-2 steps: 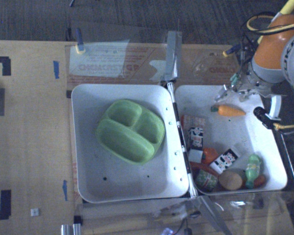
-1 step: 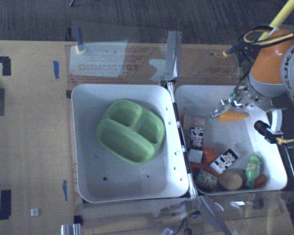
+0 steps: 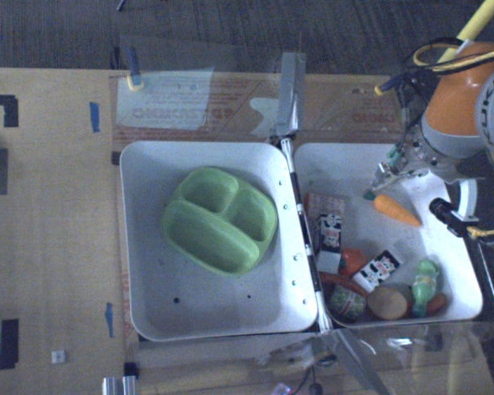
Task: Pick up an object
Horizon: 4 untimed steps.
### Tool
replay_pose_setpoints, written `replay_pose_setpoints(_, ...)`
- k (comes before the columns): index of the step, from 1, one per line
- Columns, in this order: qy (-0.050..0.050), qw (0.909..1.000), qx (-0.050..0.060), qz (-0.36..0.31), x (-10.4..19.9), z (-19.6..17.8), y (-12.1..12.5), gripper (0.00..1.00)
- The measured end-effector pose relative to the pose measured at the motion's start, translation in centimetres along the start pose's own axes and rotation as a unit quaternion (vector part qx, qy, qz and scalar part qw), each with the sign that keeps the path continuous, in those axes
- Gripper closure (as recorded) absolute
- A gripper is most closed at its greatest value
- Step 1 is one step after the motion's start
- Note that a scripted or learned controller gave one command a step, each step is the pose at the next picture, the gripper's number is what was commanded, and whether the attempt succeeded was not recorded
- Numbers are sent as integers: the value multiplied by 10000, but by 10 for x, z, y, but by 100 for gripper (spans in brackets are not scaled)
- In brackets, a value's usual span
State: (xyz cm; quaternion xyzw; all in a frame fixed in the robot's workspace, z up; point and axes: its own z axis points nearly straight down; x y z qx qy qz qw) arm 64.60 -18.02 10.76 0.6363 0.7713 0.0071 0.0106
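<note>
- The tabletop (image 3: 49, 245) is tan, and it carries two shallow white bins side by side in the middle and right of the frame.
- The left bin (image 3: 144, 303) holds one thing: a green divided plate (image 3: 220, 219) with three compartments, lying flat and turned at a slant, in the upper middle of that bin.
- The right bin (image 3: 350, 167) holds a cluster of small things, most of them crowded along its lower edge and left wall.
- An orange carrot (image 3: 396, 210) lies apart from the cluster, in the upper right part of the right bin. Its long axis runs from upper left to lower right, with the narrow tip pointing to the lower right and the blunt end, with a dark bit, to the upper left.
- Against the left wall of the right bin lie a brownish packet (image 3: 324, 205) and a black-and-white carton (image 3: 329, 235).
- A second black-and-white carton (image 3: 377, 269) lies tilted lower down.
- Along the lower edge sit a brown rounded item (image 3: 387, 303), a green item (image 3: 426, 280) and a dark green round item (image 3: 347, 303).
- The claw (image 3: 398, 164) hangs at the upper right of the right bin, just above and beside the carrot's blunt end; whether it is released or clenched I cannot tell.
</note>
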Motion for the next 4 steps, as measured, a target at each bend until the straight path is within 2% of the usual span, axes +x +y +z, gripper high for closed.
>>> replay_pose_setpoints(1, 1, 10000, 3, 1, 0, 0, 0, 0)
replay_pose_setpoints(2, 44, 9978, 113, -648, 8, 21, -17, 0)
replay_pose_setpoints(3, 21, 9979, 76, -636, 6, 9, -15, 100)
replay_pose_setpoints(4, 33, 9984, 100, -564, 48, -124, -16, 100)
